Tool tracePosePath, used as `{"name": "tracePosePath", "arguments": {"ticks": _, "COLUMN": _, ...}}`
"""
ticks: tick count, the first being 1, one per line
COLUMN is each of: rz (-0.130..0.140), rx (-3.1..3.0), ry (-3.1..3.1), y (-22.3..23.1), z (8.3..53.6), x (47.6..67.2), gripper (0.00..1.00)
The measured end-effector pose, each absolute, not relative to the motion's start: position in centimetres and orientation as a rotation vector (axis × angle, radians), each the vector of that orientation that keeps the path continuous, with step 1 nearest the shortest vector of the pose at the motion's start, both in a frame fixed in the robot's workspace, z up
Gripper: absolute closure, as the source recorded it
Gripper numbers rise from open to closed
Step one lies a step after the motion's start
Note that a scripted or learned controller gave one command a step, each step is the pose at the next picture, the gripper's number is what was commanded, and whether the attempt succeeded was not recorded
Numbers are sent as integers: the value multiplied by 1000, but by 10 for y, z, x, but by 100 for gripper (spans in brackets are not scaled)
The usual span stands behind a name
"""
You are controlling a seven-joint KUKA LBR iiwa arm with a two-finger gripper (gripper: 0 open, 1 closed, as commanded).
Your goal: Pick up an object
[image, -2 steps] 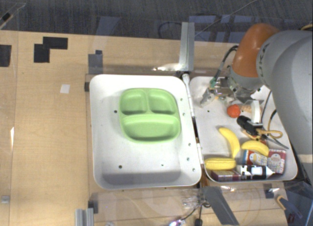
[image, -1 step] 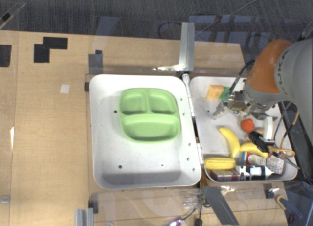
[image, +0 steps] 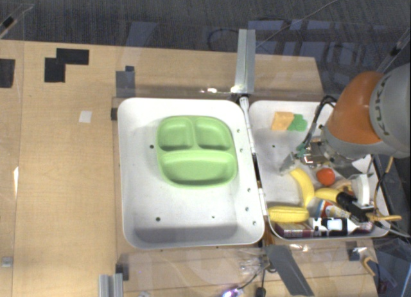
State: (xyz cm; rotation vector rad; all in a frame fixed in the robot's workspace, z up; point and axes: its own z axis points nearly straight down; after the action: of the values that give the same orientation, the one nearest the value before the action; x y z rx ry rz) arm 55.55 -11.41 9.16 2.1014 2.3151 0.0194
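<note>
Bins sit side by side on the wooden bench [image: 58,180], filling the middle and right of the frame. The left bin [image: 141,215] holds a green divided plate [image: 196,149], lying flat in its upper half with its three compartments facing up.

The right bin [image: 268,144] holds the loose things. An orange block [image: 282,121] lies near its upper edge, with a green block [image: 298,123] touching it on the right. A curved banana [image: 304,185] lies right of the bin's middle. A second banana [image: 288,214] lies across the lower left corner, close to the first one's lower end. An orange ball [image: 326,175] sits just right of the curved banana, and a smaller yellow piece [image: 327,195] lies just below the ball. A dark bottle [image: 331,226] with a white label lies on its side along the bottom wall.

The arm [image: 359,112] comes in from the right edge, its orange band above the bin's upper right part. The gripper [image: 290,161] points toward the lower left, low over the middle of the right bin, just above the upper tip of the curved banana. Whether it is apart or together cannot be told at this slant, nor whether it touches the banana.
</note>
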Motion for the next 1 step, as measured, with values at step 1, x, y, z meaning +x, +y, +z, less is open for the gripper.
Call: {"name": "tracePosePath", "arguments": {"ticks": 1, "rz": 29, "rx": 2099, "ry": 2315, "y": -112, "z": 104, "x": 558, "gripper": 100}}
